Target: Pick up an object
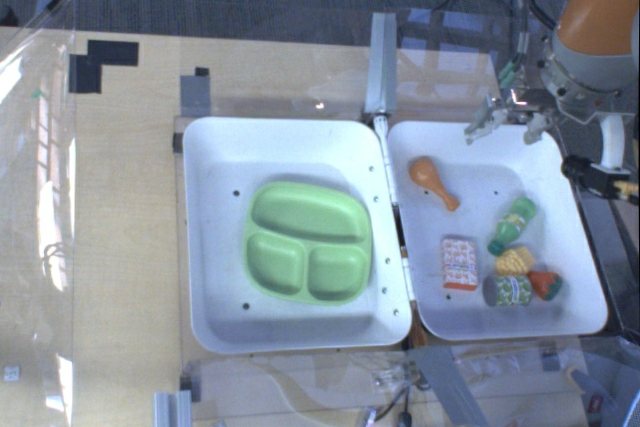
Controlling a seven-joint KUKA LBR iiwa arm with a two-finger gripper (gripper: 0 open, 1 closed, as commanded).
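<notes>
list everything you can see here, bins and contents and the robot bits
bins: 2, white, side by side on the bench
divided tray: 1, light green, middle of the left bin
toy drumstick: 1, orange-tan, upper left of the right bin
small box: 1, white with red print, lower middle of the right bin
bottle: 1, green, right side of the right bin
toy corn: 1, yellow, just below the bottle
can: 1, green and grey, lower right of the right bin
toy carrot: 1, orange-red, beside the can
arm: 1, grey and orange, top right
gripper: 1, metal, above the right bin's far edge
</notes>
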